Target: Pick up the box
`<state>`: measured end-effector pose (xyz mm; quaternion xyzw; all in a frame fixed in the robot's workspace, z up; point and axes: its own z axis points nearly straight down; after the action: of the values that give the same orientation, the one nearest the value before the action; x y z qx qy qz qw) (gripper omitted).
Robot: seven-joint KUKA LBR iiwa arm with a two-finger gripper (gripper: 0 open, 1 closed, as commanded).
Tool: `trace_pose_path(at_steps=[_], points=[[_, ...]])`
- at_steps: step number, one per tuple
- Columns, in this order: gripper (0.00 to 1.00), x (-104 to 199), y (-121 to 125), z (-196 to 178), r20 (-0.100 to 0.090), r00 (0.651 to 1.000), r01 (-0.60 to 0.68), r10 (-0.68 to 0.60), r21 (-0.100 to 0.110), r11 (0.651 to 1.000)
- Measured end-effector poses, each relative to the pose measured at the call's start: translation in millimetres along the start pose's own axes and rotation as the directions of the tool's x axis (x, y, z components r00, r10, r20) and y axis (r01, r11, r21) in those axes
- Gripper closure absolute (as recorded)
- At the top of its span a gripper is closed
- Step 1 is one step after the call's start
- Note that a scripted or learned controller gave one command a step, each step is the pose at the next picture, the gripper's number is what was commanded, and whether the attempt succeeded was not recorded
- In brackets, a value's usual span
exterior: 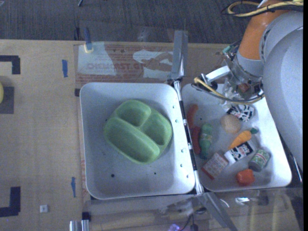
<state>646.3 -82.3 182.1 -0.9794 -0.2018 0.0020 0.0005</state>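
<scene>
White plastic is forming both shallow bins, sitting side by side on the tan wooden surface (pixel 38 143). The left bin (pixel 96 177) is carrying a green divided tray (pixel 138 130), lying slightly tilted near the middle. The right bin (pixel 279 177) is holding the clutter: the box (pixel 215 164), reddish-brown with a pale label, is lying flat near the bin's front edge, just beside a black-and-white carton (pixel 239 152). An orange carrot (pixel 240 139) is lying above that carton, a beige ball (pixel 230 124) above the carrot, and a second black-and-white patterned item (pixel 241 112) close under the arm. A green bottle (pixel 206 139) and a red pepper-like piece (pixel 193 126) are lying along the bin's left wall; a small green can (pixel 260 159) and a red-orange item (pixel 245 177) are sitting at the front right. The gripper (pixel 238 86) is hanging over the bin's rear part, well apart from the box; cables are hiding its tips, so the state of the fingers cannot be told.
</scene>
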Motion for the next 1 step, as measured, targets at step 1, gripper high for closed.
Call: trace_pose_path(at_steps=[1], points=[[0.00, 34.6, -62.3, 0.6, 0.000, 1.000, 0.012, -0.012, 0.000, 1.000]])
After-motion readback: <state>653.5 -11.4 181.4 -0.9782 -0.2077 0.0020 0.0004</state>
